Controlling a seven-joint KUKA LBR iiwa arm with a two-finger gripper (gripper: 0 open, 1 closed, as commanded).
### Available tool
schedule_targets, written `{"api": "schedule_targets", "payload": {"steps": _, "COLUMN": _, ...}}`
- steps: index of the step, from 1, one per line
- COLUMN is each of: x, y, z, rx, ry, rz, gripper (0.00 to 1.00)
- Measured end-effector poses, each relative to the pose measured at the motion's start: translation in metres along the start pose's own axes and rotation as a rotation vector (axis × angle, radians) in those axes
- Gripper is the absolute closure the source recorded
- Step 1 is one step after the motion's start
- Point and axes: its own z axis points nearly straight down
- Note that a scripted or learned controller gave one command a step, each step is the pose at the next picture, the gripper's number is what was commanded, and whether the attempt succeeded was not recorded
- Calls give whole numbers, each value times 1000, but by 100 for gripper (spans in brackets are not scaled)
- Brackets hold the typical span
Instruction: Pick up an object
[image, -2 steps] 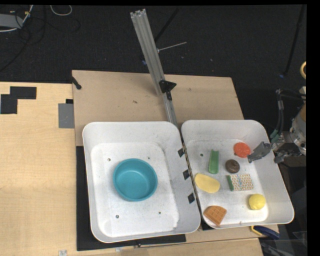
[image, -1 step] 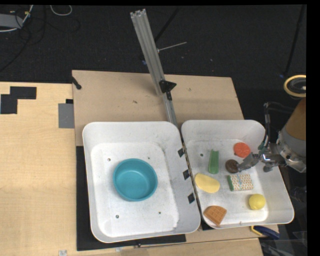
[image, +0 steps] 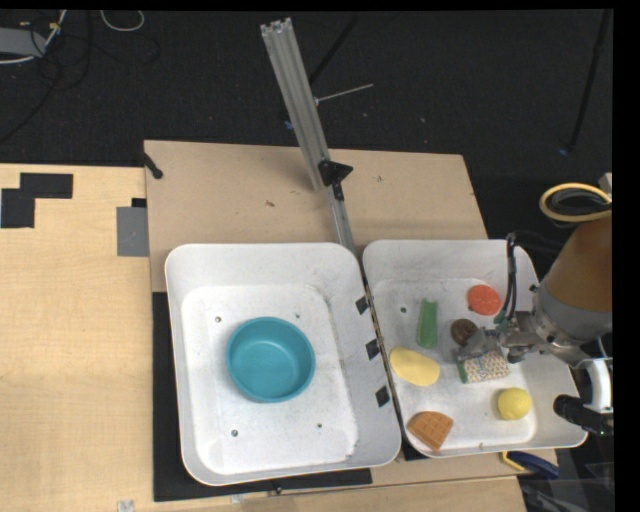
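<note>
Objects are all sitting in your right bin (image: 400, 262): a red round piece (image: 485, 299) near the far side, a green stick (image: 428, 324) lying with its long axis running near-to-far, a small brown ball (image: 463, 329) just beside it, a yellow oval (image: 414, 367) lying with its long axis across the bin, a patterned block (image: 487, 369), a yellow ball (image: 514, 404) and an orange wedge (image: 431, 430) at the near edge. Your arm (image: 585, 285) is reaching in from the right, and the claw (image: 483, 345) is hovering right over the patterned block, between the brown ball and the block. You can't tell how far the claw is spread, or whether it's gripping anything; it's too cluttered there. Left bin (image: 200, 275) is holding a teal bowl (image: 270, 359), upright, well apart from the claw. Both bins are resting on the tabletop (image: 70, 330).
</note>
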Motion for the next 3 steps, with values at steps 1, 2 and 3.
{"api": "schedule_targets", "payload": {"steps": 1, "x": -1, "y": 1, "z": -13, "rx": -5, "ry": -2, "rz": 1, "gripper": 100}}
{"api": "schedule_targets", "payload": {"steps": 2, "x": -4, "y": -8, "z": -66, "rx": -8, "ry": -3, "rz": 1, "gripper": 100}}
{"api": "schedule_targets", "payload": {"steps": 3, "x": -3, "y": 1, "z": -113, "rx": -7, "ry": -2, "rz": 0, "gripper": 100}}
